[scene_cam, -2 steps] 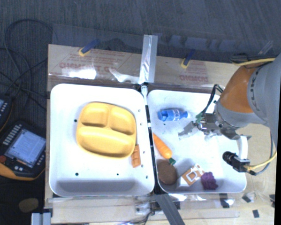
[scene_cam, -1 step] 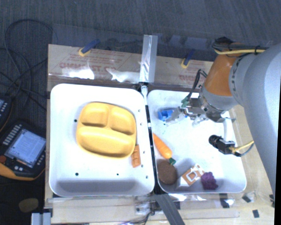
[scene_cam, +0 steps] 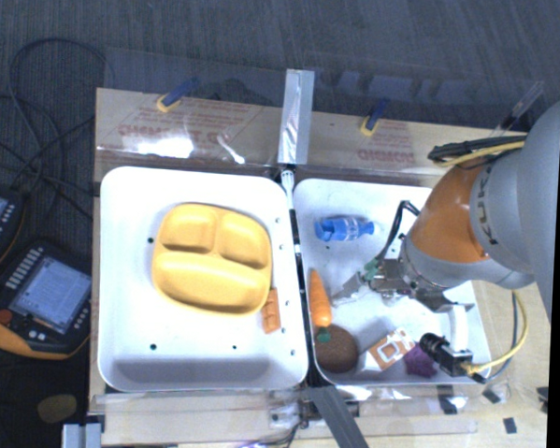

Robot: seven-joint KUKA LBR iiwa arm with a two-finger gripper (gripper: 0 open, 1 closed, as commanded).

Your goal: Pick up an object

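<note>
Gripper point(scene_cam: 359, 284): it hangs low in the right bin, over a bare white spot. I cannot tell what it is doing at the tip, because the metal parts there are small and blurry from where I stand. Nothing I can see is caught in it.

Arm point(scene_cam: 505, 216): big and grey with an orange band, it leans in from the right and hides the far side of that bin.

Right bin point(scene_cam: 305, 196): this is where the small things lie, so it makes sense the arm is here.

Blue bottle point(scene_cam: 343, 228): it lies on its side near the top of the bin, just up from the gripper. It looks like the nearest thing to grab.

Carrot point(scene_cam: 320, 297): it lies along the left wall, close to the gripper on its left.

Brown ball point(scene_cam: 337, 346): it sits in the bottom corner, touching the carrot's end.

Orange and white block point(scene_cam: 391, 349): it sits by the front wall, next to a purple thing point(scene_cam: 420, 364).

Left bin point(scene_cam: 118, 285): it holds a yellow tray point(scene_cam: 213, 257) that takes up much of the room. A small orange piece point(scene_cam: 272, 312) rests at the tray's edge.

My guess: no pick is done yet. The gripper is between the bottle and the carrot, so either could be next.
</note>
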